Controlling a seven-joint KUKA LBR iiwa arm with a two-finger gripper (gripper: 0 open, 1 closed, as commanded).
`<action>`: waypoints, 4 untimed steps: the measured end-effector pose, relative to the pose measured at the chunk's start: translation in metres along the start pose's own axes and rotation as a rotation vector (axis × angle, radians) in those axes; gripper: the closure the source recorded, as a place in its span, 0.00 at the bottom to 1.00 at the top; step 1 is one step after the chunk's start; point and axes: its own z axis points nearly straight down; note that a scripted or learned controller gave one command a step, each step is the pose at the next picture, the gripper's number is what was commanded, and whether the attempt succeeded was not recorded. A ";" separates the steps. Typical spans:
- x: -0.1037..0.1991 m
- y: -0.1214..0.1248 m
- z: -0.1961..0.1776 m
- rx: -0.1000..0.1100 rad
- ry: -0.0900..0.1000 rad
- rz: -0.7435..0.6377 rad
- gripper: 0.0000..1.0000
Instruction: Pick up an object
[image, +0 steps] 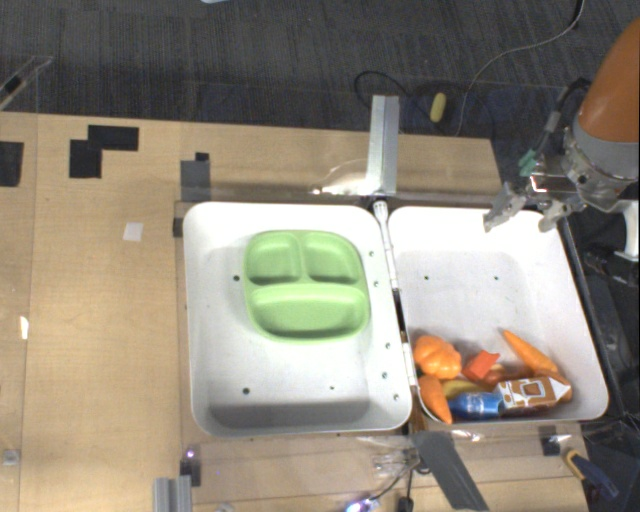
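Wooden bench, two white bins (200, 300). Gripper (524, 212) spread, holding nothing, above right bin's far edge. Toy carrot (530, 352): probably light, stiff, slick; best pinched mid-body.

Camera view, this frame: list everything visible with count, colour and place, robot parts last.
Bins: 2, white, side by side on the bench.
Divided plate: 1, green, three compartments, in the left bin.
Pumpkin-like toy: 1, orange, near left corner of the right bin.
Carrot-like toys: 2, orange, one at the near right of the pile, one by the bin's near left wall.
Red piece: 1, red-orange, middle of the pile.
Can: 1, blue, at the near wall of the right bin.
Carton: 1, brown and white, lying beside the can.
Small object: 1, yellow, on the dark floor beyond the bench.
Gripper: 1, grey, fingers spread, over the right bin's far right corner, apart from the pile.
Arm: 1, orange band, right edge.
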 end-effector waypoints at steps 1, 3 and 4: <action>-0.005 -0.036 0.070 0.000 -0.001 0.040 0.00; -0.033 -0.121 0.180 -0.005 -0.001 0.051 0.00; -0.031 -0.119 0.168 -0.010 0.001 0.049 1.00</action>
